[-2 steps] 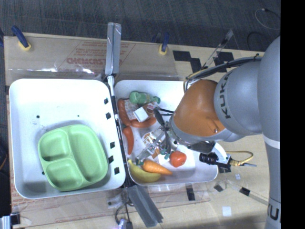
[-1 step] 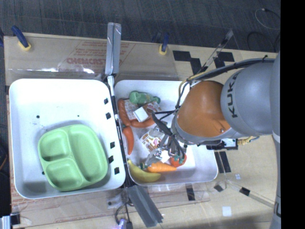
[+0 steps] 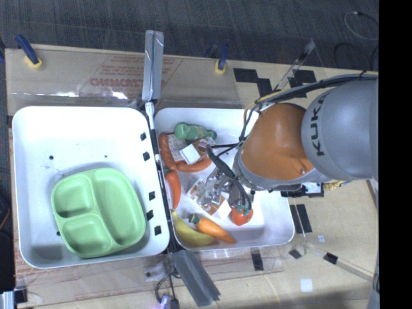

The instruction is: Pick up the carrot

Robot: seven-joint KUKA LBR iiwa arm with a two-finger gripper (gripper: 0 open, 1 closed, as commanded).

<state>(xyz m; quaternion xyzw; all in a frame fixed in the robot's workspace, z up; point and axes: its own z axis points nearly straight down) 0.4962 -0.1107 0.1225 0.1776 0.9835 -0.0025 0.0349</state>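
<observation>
- The carrot (image 3: 215, 229) lies in the right bin (image 3: 273, 234), near its front wall, with its tip pointing right and a banana (image 3: 190, 235) touching its left side.
- The claw (image 3: 233, 195) hangs just above and behind the carrot, close to a tomato (image 3: 241, 216); whether it is apart or together cannot be told.
- The arm (image 3: 302, 140) covers the right half of that bin. Bare floor shows to the right of the carrot, toward the front right corner.
- Left of the carrot the things crowd against the wall between the bins: one long orange pepper (image 3: 173, 188), one curved sausage (image 3: 183, 163), one green item (image 3: 190, 132) at the back.
- "KUKA" reads on the arm's grey shell.
- There are two bins; the left bin (image 3: 38, 140) holds one green tray (image 3: 98, 212) with three sections.
- Blue clamps (image 3: 28, 50) sit at the table's far edge.
</observation>
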